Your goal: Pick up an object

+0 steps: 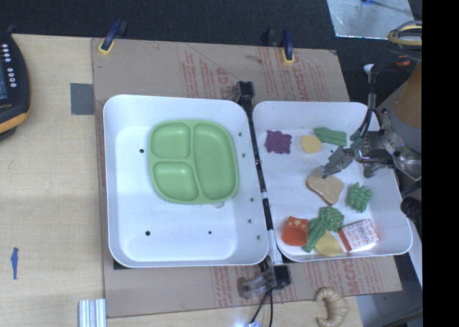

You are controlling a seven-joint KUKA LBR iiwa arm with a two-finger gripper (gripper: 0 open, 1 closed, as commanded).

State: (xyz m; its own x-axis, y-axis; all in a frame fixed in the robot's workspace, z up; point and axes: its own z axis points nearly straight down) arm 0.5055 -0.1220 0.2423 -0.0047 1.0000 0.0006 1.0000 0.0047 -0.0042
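From the overhead camera, the two-finger gripper (337,166) reaches in from the right over the right white bin (287,114), its dark fingers (332,168) spread a little and pointing down-left. The tips hang just above the tan slice-shaped toy (325,188), nothing caught between them. Around it sit a purple lumpy piece (278,142), a small yellow piece (311,144), a green block (330,135), a green leafy piece (358,196), a green broccoli-like toy (322,225), a red toy (295,231) and a red-and-white packet (359,234). Over in the left white bin (129,247) lies a light green three-compartment plate (193,161), well apart from the gripper.
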